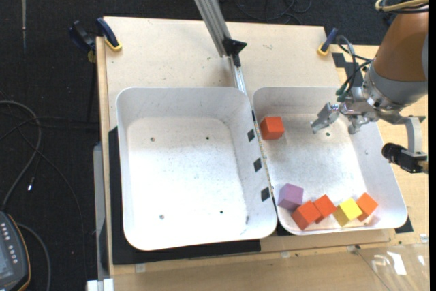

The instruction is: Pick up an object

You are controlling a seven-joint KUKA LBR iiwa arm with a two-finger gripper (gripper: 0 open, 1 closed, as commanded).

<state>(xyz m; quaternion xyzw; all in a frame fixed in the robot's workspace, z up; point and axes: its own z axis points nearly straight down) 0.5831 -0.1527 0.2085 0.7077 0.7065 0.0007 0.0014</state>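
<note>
Blocks are seen in the right bin (381, 167), which sits beside the left bin (136, 112) on the pale wooden surface (170, 51). An orange-red cube (272, 127) lies alone in the upper left part of the right bin, near the wall shared with its neighbour. Along the near edge of the same bin a row of blocks is gathered: a purple cube (291, 196) at the left, then a red block (307, 214), an orange-red block (324, 206), a yellow block (350, 210) and an orange block (367, 204) at the right, most of them touching or nearly touching one another.

The gripper (325, 118) is held over the upper part of the right bin, to the right of the lone orange-red cube and well apart from it. It is reached in from the right on the grey arm (392, 88), whose orange band (405, 44) is seen above the wrist. Whether the fingers are open or closed cannot be told at this angle, since they are seen as one pale grey shape. Nothing is seen between them.

Dark speckling is spread over the floors of both bins. A slanted metal rail (204, 0) is fixed behind the bins, and yellow-tipped clamps (109, 37) are set at the far corners of the surface.
</note>
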